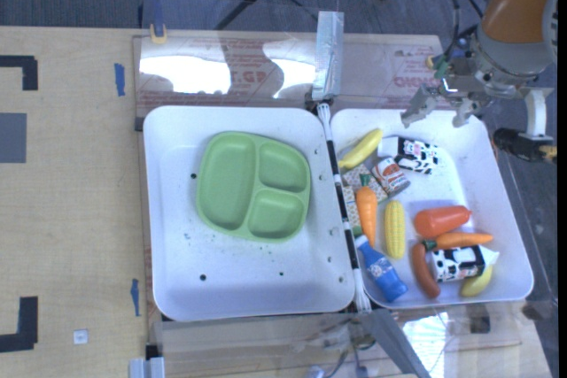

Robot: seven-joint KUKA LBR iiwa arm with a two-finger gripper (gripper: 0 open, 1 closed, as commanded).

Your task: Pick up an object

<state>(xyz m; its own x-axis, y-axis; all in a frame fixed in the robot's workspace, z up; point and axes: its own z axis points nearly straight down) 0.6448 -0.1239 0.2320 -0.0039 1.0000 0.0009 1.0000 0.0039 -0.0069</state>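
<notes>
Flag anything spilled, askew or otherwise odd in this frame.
Nothing is spilled or broken. The toys are heaped loosely in the right bin, the blue bottle against the divider. The green tray sits slightly rotated in the left bin.

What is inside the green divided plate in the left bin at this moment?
The green plate shows three bare compartments with nothing lying in them. The bin floor under the plate is covered. The toys all lie in the right bin, and the gripper hovers open over that bin's far edge.

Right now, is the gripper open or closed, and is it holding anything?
Gripper: open, fingers spread, holding nothing, above the far edge of the right bin.
</notes>
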